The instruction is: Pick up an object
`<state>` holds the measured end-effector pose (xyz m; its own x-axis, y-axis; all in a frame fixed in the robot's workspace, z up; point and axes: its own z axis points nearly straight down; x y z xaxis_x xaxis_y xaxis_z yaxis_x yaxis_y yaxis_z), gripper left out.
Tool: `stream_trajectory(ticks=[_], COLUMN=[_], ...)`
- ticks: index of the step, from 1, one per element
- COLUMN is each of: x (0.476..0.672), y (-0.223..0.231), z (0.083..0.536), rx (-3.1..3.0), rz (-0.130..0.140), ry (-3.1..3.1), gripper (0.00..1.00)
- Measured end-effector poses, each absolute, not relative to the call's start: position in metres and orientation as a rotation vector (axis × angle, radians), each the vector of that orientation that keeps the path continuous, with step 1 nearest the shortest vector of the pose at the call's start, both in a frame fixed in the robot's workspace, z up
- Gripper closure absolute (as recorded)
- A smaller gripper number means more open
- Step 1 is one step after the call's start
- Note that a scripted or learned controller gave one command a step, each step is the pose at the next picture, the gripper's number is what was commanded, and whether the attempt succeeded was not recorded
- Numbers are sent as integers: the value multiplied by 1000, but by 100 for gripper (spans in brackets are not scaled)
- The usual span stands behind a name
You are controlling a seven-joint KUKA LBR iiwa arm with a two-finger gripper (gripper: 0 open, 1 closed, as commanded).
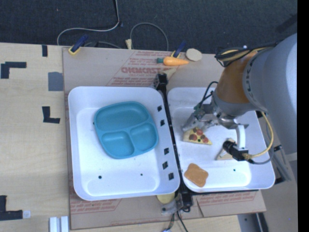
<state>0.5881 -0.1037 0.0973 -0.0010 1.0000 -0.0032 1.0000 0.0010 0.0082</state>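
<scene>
White plastic bins sit side by side; positions below are referenced to the black divider (166, 129) between them. Left of the divider, the left bin (82, 144) holds a blue compartment plate (126, 129). Right of the divider, the right bin (260, 178) holds a toy pizza slice (197, 137), a brown cookie-like piece (195, 174) nearer the front rim, and a pale wedge (226, 153) farther right. The gripper (194, 123) hovers at the slice's upper edge, fingers spread, nothing between them.

Risk: the slice lies flat, so closing fingers may skid over it or push it toward the divider. The yellow cable (263, 153) loops near the pale wedge and could snag. An orange carrot (175, 61) lies behind the bins.
</scene>
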Motion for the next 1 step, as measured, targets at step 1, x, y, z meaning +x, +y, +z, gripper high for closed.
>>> stream_trajectory(ticks=[1], x=[540], y=[-86], z=[189], rx=[2220], rz=[2], ry=[2223], gripper=[100])
